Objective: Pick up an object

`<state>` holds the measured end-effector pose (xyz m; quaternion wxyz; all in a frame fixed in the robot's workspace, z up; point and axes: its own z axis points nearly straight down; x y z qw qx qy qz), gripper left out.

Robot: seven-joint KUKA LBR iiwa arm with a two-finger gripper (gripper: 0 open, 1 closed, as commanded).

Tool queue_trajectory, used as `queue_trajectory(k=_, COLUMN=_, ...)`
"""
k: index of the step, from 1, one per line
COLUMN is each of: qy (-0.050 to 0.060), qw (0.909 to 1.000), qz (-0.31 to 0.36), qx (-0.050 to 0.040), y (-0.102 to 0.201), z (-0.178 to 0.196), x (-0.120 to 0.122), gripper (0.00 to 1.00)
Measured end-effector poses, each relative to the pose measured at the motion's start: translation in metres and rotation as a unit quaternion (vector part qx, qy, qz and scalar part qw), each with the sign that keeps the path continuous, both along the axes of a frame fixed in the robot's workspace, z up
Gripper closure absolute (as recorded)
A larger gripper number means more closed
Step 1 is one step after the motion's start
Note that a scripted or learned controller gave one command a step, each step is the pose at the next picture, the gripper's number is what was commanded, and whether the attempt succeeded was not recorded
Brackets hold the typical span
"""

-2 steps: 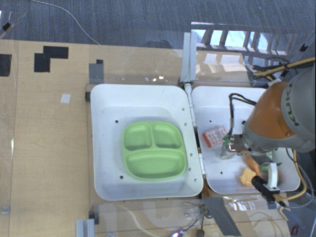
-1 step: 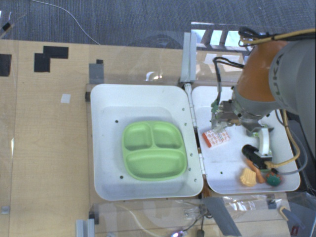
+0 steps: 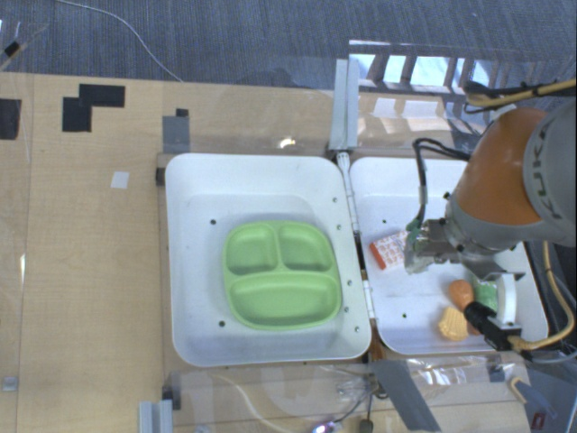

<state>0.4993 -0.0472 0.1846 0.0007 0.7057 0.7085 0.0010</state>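
- A yellow object (image 3: 453,324) lay nearest the camera, at the front of the right bin (image 3: 397,318), with an orange ball (image 3: 461,291) just behind it.
- A red-and-white packet (image 3: 388,250) lay near the bin's left wall; its printing was too small to read.
- The gripper (image 3: 420,255) hung just right of that packet; whether it was clenched or released could not be told.
- A green-and-white object (image 3: 494,294) sat beside the ball.
- The left bin (image 3: 194,242) held 1 green 3-section plate (image 3: 281,275).
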Motion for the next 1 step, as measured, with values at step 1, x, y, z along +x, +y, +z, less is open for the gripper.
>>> queue_trajectory(k=1, qy=-0.002, qw=1.0000, qz=0.001, qx=-0.0007, y=-0.0457, z=0.0623, x=-0.0076, gripper=1.00)
